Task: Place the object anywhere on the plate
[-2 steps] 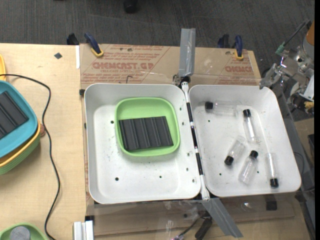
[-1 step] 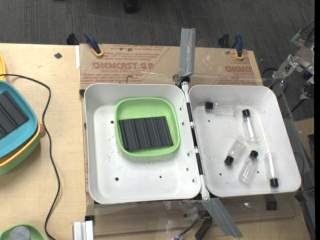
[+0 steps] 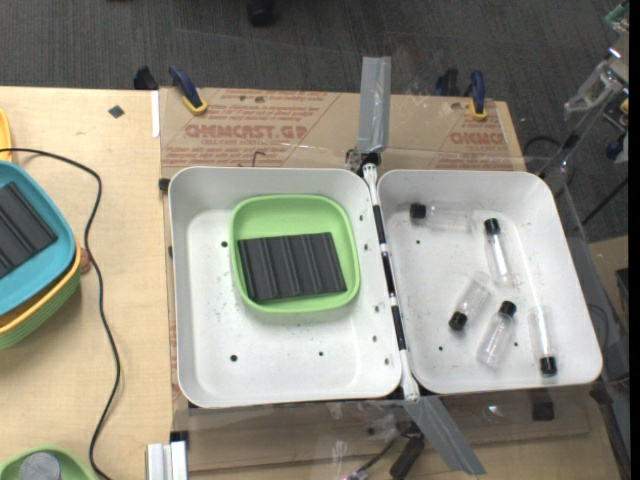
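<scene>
A green square plate [image 3: 293,259] sits in the left white bin [image 3: 210,338], toward its back. A dark ribbed rectangular pad [image 3: 291,266] lies flat in the plate's middle. The right white bin [image 3: 560,268] holds several clear plastic tubes with black caps: one near the back left [image 3: 440,214], one upright-lying at the back [image 3: 496,249], two short ones in the middle [image 3: 468,303] [image 3: 497,333], and one along the right side [image 3: 543,340].
Cardboard [image 3: 260,128] with blue and yellow clamps [image 3: 187,89] lies behind the bins. A stack of teal and yellow plates [image 3: 40,258] stands at the left on the wooden bench, with a black cable [image 3: 100,298] running past it.
</scene>
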{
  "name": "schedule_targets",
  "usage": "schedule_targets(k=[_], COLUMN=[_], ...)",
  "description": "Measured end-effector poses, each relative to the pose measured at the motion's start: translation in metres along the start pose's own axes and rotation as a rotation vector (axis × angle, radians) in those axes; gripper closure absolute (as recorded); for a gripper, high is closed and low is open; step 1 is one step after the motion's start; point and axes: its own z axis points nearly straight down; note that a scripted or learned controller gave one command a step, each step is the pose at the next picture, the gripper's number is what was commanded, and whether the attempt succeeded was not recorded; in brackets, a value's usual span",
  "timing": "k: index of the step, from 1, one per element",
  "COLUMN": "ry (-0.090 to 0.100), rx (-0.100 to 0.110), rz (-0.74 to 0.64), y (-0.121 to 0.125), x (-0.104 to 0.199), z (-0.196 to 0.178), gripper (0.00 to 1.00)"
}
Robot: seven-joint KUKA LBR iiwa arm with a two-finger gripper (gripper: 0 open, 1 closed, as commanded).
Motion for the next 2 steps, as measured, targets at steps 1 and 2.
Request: schedule_targets(k=[1, 2], ry=[-0.001, -0.001], rx=[0.003, 0.002], rz=[0.112, 0.446], y=[-0.009, -0.002], x=[-0.004, -0.013], z=[0.019, 0.037], gripper=[0.0, 0.0])
